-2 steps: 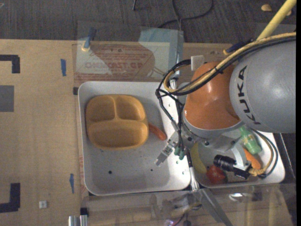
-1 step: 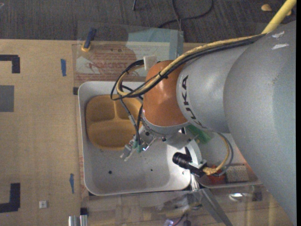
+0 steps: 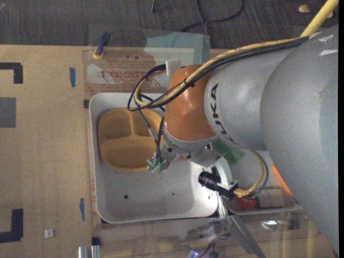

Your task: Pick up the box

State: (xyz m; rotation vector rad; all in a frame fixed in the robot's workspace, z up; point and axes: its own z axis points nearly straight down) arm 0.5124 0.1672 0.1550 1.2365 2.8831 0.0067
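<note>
While I can't tell whether the hand (image 3: pixel 156 163) is clenched or released over the tan tray (image 3: pixel 121 138), no box I can judge for grip.

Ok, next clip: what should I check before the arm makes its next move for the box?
1. Box located: cannot tell; the arm covers much of the right bin.
2. Gripper position: not ok, it hangs over the left bin at the edge of the tan divided plate.
3. Anything held: cannot tell.
4. Plate lying flat: ok.
5. Cables free of the bin rim: ok.
</note>
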